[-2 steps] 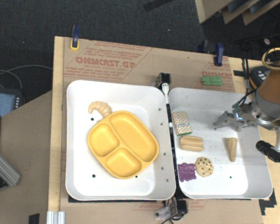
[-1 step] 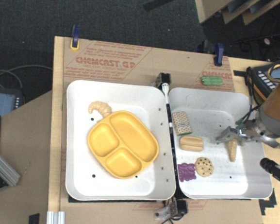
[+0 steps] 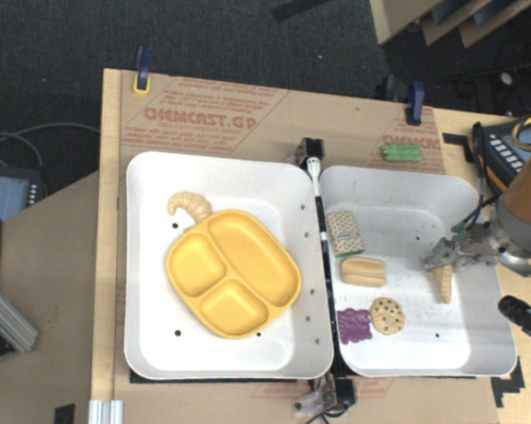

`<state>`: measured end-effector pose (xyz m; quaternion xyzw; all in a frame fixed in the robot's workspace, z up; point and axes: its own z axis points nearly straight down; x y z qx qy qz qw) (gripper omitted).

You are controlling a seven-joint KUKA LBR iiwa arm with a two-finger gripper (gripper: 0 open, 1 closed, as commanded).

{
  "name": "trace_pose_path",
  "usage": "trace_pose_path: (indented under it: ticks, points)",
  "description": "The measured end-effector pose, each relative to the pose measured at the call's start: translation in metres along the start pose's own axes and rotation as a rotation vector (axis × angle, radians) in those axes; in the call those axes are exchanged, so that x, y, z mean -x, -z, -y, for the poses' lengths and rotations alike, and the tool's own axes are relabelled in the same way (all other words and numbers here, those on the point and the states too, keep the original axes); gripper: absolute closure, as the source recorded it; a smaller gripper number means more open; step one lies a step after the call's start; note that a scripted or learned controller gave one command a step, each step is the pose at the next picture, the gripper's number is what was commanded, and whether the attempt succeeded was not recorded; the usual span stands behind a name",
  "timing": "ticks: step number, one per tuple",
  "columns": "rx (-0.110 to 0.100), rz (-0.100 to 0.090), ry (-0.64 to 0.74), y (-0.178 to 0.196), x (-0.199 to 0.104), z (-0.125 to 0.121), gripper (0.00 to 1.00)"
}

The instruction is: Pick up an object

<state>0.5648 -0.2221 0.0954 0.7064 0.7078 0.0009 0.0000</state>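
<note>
plywood bench [image 3: 210,109] on dark carpet, two white bins side by side on it. left bin [image 3: 140,269] holds a yellow divided plate [image 3: 232,273] with a croissant toy [image 3: 188,204] at its 11 o'clock, touching the rim.

right bin [image 3: 401,357] has the small stuff: a patterned cracker [image 3: 344,232] at 9 o'clock of the bin, a bread roll [image 3: 363,270] just below it, purple grapes [image 3: 353,326] and a cookie [image 3: 387,315] at about 7 o'clock, and a tan stick piece [image 3: 444,284] near 3 o'clock.

likeliest target is the tan stick piece, since the gripper [image 3: 446,255] sits right over its upper end. it looks like a light, rigid plastic play-food bit, smooth and narrow (could skid or tip if pinched off-centre). best hold, i'd judge, is across its short width near the middle, fingers straddling the long sides.

gripper hangs low over the bin at 3 o'clock, arm coming in from the right. whether its tips are spread or pressed together i cannot tell, they are dark and too small here. nothing is visibly held between them; the stick lies on the bin floor, touching or just under the tips.
</note>
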Motion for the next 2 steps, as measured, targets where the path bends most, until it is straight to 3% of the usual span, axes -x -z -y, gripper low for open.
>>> trace_pose_path:
  ticks: [1,2]
  points:
    - [0.003,0.000,0.007,-0.011,-0.077,-0.049,1.00]
    - [0.016,0.001,0.008,0.097,-0.144,-0.103,1.00]
